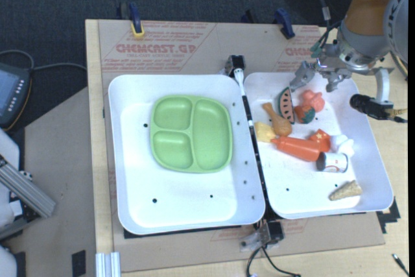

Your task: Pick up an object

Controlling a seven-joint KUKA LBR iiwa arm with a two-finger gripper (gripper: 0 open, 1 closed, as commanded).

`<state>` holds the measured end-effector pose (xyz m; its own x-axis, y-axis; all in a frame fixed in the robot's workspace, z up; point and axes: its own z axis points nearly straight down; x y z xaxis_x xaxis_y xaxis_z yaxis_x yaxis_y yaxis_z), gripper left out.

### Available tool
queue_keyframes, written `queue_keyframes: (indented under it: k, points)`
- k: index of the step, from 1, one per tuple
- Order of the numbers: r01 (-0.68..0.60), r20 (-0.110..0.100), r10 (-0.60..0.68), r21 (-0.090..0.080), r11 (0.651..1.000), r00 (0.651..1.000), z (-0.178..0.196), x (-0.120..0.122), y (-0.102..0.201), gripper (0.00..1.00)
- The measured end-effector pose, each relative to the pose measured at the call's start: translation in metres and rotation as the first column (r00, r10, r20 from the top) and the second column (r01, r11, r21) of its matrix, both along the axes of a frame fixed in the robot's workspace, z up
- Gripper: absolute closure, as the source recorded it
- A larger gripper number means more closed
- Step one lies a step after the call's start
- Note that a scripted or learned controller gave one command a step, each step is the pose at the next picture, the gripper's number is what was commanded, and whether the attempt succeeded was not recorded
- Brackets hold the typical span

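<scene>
Camera view: bench seen from above at a slant, two white bins side by side.
Near edge, right bin [376,165]: a tan wedge [345,190] is noted at the front, well apart from the rest.
Mid right bin: a carrot [299,147] lies with its long axis running left to right, slightly down toward the right; a small white cup [332,163] sits just beside its right end, and a yellow piece [264,133] at its left end.
Behind the carrot: a drumstick [277,118], a melon slice [287,104] and a red piece [313,100] are clustered close together.
Left bin [130,159]: a green tray [192,133] with three compartments is recorded at its middle.
Far right: the gripper [318,76] hangs over the rear of the right bin, fingers spread apart, nothing seen between them.
Key relation: the cluster lies just in front of and below the gripper; the red piece and melon slice are nearest, the carrot farther forward.
Judgement: a short descent toward the red piece is judged the likeliest move; crowding by the melon slice and drumstick is judged a risk to a clean grasp.
Task status: no object is lifted yet.
</scene>
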<state>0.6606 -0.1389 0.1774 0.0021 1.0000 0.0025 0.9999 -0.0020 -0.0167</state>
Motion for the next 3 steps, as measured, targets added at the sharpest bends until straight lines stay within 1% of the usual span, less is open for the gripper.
queue_keyframes:
  k: [1, 2, 3]
  points:
    - [-0.002, 0.016, 0.002, -0.002, 1.0, 1.0, 0.01, 0.003, 0.0, 0.0]
    - [-0.003, 0.013, 0.003, -0.002, 1.0, 1.0, -0.052, 0.003, 0.0, 0.0]
    - [-0.004, 0.041, 0.005, -0.009, 1.0, 0.999, -0.066, 0.009, -0.001, 0.0]
